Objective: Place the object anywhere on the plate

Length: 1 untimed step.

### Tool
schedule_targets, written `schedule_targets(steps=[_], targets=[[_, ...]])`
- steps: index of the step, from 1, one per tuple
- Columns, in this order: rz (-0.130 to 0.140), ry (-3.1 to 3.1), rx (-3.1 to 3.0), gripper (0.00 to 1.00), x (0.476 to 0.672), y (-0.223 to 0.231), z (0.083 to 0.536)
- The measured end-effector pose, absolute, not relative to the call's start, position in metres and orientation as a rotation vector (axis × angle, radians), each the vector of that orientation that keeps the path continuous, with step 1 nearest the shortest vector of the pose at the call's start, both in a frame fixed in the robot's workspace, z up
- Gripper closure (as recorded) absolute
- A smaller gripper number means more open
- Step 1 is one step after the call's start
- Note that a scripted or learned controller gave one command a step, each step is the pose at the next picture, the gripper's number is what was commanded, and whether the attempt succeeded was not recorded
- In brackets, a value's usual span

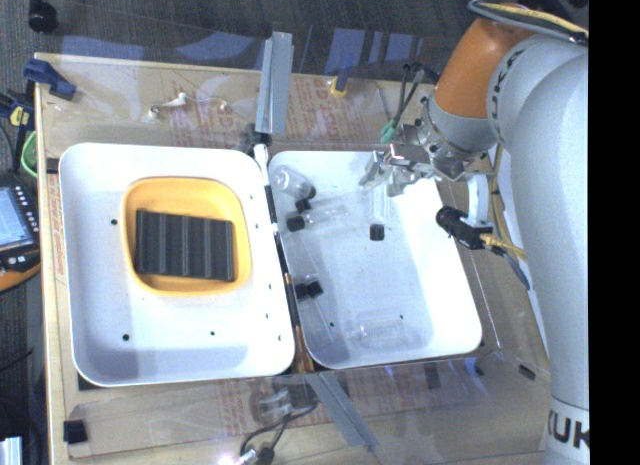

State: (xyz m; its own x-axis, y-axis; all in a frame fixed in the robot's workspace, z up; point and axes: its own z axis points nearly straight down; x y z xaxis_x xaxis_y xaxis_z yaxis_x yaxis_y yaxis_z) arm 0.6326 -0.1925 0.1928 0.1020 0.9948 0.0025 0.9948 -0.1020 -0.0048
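Note:
A yellow plate (pixel 185 200) with rounded corners lies in the left white bin (pixel 90 323). A dark grey ribbed rectangular object (pixel 186 245) rests flat on the plate, filling most of its middle. My gripper (pixel 377 225) hangs over the upper middle of the right white bin (pixel 440 323), well to the right of the plate and apart from the dark object. The grey arm with its orange band (pixel 470 68) reaches in from the right above that bin.
A small clear item (pixel 287 182) lies in the right bin's upper left corner, and another clear piece (pixel 375 331) near its front. Black clips (pixel 308 289) sit along the wall between the bins. A metal bar (pixel 272 83) stands behind them.

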Motion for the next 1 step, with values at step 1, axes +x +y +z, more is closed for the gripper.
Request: schedule_targets(steps=[1], targets=[[0.004, -2.290, -2.144, 1.00, 0.6206, -0.1522, 0.1970]])
